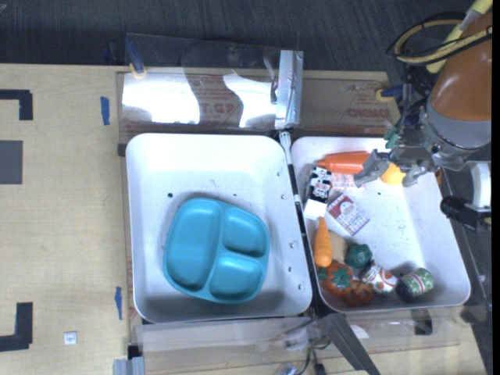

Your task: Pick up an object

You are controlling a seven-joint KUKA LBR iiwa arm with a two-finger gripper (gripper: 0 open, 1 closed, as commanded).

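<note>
The gripper (394, 165) hangs over the upper part of the right bin (441, 233), reaching in from the right below the grey arm (461, 123) with its orange band; its grey fingers (373, 167) are spread apart, released, with nothing between them; one points left toward the orange carrot-like piece (345, 162) at the bin's top edge, the other sits to the right, and a small yellow object (393, 175) shows just below the gap, lying on the bin floor rather than held.

Left of the fingers a black-and-white patterned item (319, 183) rests near the bin's left wall; just below it lies a red-and-white packet (348, 213), tilted; further down an orange carrot (321, 243) lies along the left wall, with a dark green toy (358, 255) beside it; at the bottom a red-orange cluster (348, 286), a small white-and-red can (381, 279) and a green-and-white ball-like thing (415, 283) crowd together, touching or nearly so.

The left bin (156, 170) holds a blue divided plate (216, 248) with three compartments, set toward its lower middle; behind both bins stands a clear plastic panel (203, 92) catching glare; yellow cables (437, 41) loop above the arm.
</note>
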